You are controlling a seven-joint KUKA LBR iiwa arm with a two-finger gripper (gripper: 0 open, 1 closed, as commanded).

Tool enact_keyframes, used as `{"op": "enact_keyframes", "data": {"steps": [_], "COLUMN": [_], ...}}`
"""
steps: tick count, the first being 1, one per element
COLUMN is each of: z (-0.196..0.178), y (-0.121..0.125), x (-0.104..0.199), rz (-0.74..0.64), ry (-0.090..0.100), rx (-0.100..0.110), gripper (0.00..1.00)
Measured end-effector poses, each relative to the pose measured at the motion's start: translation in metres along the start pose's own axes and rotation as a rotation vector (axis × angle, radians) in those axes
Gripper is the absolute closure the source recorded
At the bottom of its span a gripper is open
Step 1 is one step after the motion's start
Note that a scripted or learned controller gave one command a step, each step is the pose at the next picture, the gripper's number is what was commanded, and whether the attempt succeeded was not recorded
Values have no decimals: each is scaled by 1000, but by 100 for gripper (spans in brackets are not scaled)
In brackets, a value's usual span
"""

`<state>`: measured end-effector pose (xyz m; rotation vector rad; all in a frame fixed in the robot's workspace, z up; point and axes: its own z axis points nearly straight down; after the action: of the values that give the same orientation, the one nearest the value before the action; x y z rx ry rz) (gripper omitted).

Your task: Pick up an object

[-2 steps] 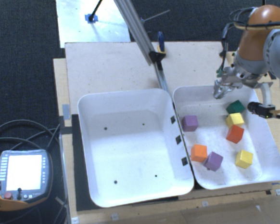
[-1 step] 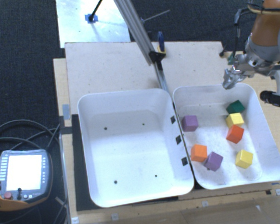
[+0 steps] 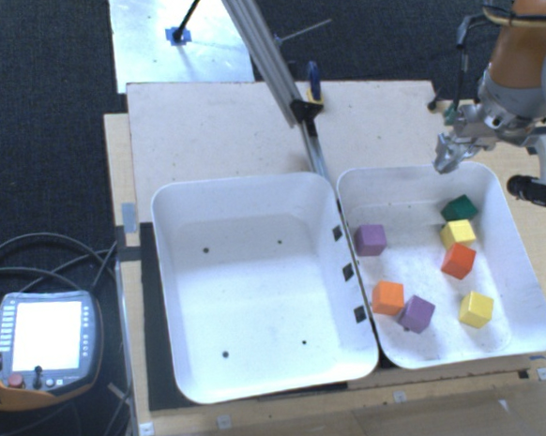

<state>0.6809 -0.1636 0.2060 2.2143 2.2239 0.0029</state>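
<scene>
The right bin (image 3: 515, 240) holds several small cubes: a green one (image 3: 459, 209) at the back right, a yellow one (image 3: 458, 233) just in front of it, a red one (image 3: 458, 261), a second yellow one (image 3: 476, 309), an orange one (image 3: 388, 298), a purple one (image 3: 416, 314) and another purple one (image 3: 370, 239) near the left wall. My gripper (image 3: 447, 157) hangs over the bin's back rim, above and behind the green cube, apart from every cube. Nothing shows between its fingers.
The left bin (image 3: 176, 295) stands beside the right one. A slanted metal pole (image 3: 270, 57) crosses the back of the bench down to the gap between the bins. A teach pendant (image 3: 43, 348) lies off the bench at the left.
</scene>
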Motion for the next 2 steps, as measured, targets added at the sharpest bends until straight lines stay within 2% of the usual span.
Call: {"op": "enact_keyframes", "data": {"steps": [2], "z": [4], "y": [-1], "x": [114], "rz": [-6], "ry": [3], "rx": [2], "gripper": [100]}}
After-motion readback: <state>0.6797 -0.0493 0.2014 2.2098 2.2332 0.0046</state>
